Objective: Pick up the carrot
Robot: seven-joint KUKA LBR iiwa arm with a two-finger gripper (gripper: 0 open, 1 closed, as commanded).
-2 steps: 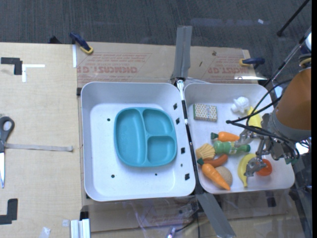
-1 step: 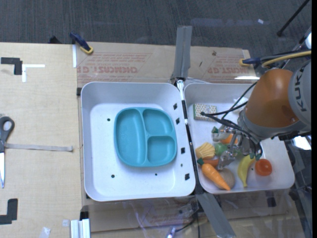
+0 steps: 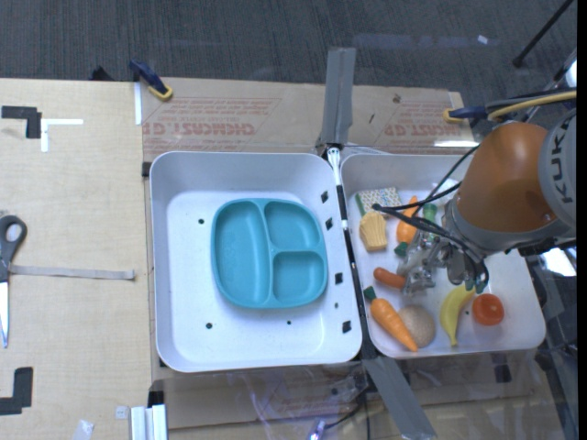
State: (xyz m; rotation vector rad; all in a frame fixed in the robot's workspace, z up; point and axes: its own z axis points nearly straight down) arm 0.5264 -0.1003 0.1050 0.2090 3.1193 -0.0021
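Gripper [image 3: 420, 273] hovers low in right bin [image 3: 523, 337], finger state impossible to tell | carrot [image 3: 393, 324] lies nearby at front, unheld, awaiting pickup

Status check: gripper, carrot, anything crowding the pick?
Gripper low in right bin, above carrot. Carrot loose at bin's front left. Beige ball touching it, banana nearby.

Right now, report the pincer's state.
Pincer: cannot be told; it hangs over the right bin, near the carrot.
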